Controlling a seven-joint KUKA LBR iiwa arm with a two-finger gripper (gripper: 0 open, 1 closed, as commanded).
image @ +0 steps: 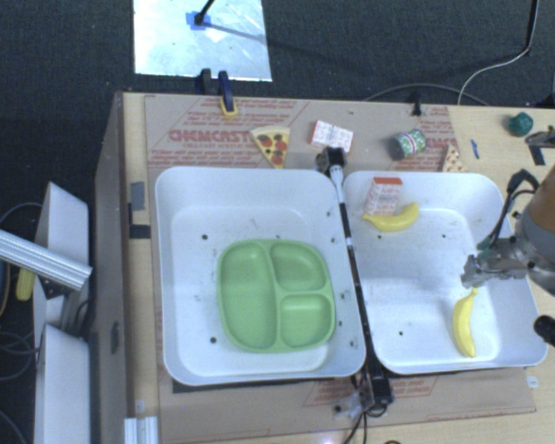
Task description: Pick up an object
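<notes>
Claw (478,273) low in right bin (425,363), above banana (463,325); grip state unclear.

Two white bins (259,188), smooth plastic with a soft sheen. Green divided tray (277,294), matt plastic. Two bananas (463,324), smooth, waxy-looking yellow. Tabletop (222,128) under brown, matt printed cardboard. Dark floor (55,44), rough carpet-like weave. Shiny, reflective silvery sheet (202,26). Small can (410,143), glossy printed label. Pincer (481,268), dull grey metal.
</notes>
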